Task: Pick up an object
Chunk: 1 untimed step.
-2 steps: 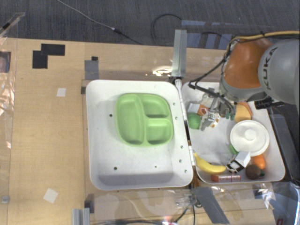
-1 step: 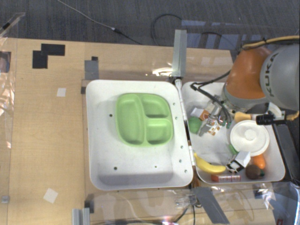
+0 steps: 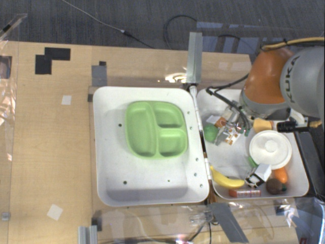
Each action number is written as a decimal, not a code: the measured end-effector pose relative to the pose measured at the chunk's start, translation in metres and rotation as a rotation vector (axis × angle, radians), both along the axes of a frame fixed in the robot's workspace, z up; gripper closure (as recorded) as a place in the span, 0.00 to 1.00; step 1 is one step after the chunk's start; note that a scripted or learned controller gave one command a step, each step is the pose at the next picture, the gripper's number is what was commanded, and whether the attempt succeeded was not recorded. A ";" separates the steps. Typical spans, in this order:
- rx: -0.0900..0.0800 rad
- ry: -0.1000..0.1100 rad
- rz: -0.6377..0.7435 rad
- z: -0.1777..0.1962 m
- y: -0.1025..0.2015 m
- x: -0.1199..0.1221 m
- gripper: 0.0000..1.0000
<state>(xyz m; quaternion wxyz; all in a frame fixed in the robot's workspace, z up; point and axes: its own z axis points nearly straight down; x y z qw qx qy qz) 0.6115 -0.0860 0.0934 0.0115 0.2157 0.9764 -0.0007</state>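
Note:
My gripper (image 3: 224,133) hangs low in the left part of the right bin (image 3: 229,159), at the end of the grey arm with the orange band (image 3: 265,80). A small orange-and-white packet (image 3: 231,135) lies right at the gripper's tip, and I cannot make out whether it is gripped. A green ball (image 3: 209,133) sits just left of the gripper, against the bin's wall. A banana (image 3: 227,178) lies near the front of the bin.
Crowding the right bin are a white round bowl (image 3: 270,149), a yellow block (image 3: 262,125), an orange fruit (image 3: 280,176), a brown fruit (image 3: 274,186), a red box (image 3: 248,192) and a black-and-white item (image 3: 258,175). The left bin (image 3: 109,151) holds a green divided plate (image 3: 155,129).

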 end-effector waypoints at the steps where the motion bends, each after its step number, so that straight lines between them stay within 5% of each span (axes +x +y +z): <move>1: 0.003 -0.003 -0.051 0.000 -0.001 -0.004 0.00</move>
